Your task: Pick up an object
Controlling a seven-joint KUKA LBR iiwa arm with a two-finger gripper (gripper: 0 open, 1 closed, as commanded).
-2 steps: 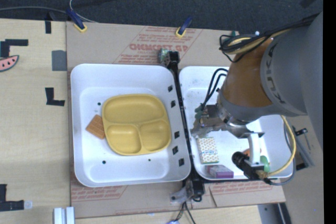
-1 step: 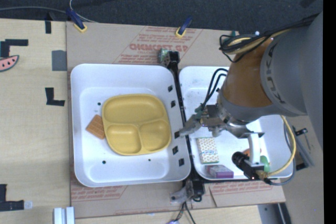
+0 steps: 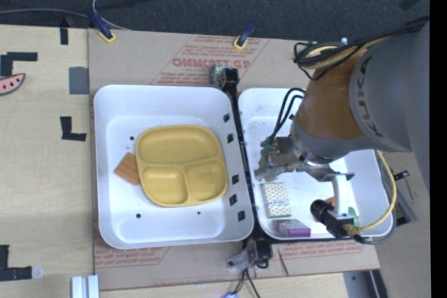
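Quick status on my pick: nothing's lifted yet as far as I can see. Closest to the bottom of the frame, the purple box (image 3: 293, 227) lies flat against the lower wall of the right bin (image 3: 260, 115). Just above it in the frame is the white box (image 3: 276, 199), also flat on the bin floor, and that's my most likely target. My tool (image 3: 274, 162) sits right over the white box's upper end, low in the bin, but I can't tell if it's open or closed from this angle, and I see nothing held in it. So reaching looks done; gripping and lifting are left.

Room-wise, it's tight. Both boxes sit in the lower left corner of the right bin, near the wall shared with the left bin (image 3: 119, 122), so I'd guess a sideways nudge is risky. My arm (image 3: 349, 108) covers the bin's right half. Straight up looks like the clean exit.

Farther over, the left bin has a yellow plate (image 3: 181, 164) with a tan square (image 3: 127, 168) tucked under its left edge, and the bench (image 3: 42, 150) beyond.
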